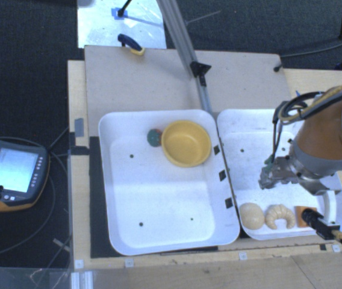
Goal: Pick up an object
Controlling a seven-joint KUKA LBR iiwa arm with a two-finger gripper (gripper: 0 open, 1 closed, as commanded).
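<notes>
Over the right bin [243, 131], near its front edge, gripper [271, 177] hovering above bare floor, fingers too blurred to tell whether spread or pressed together. Approach step, apparently; next, a shift toward the front edge and a descent. There: one pale egg-like object [251, 215], one croissant-like object [280, 216], one orange block [305, 215]. In the left bin [159, 221], by the back edge: one yellow bowl [186, 143], one green ball [153, 137].

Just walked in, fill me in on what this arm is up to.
The KUKA arm reaches in over the right bin, its hand hanging above the bin's middle, with nothing visibly held. Along that bin's near edge lie a pale egg-shaped item, a croissant-shaped piece and a small orange block. The left bin holds a yellow bowl with a small dark green ball beside it. No pick has happened yet.
</notes>
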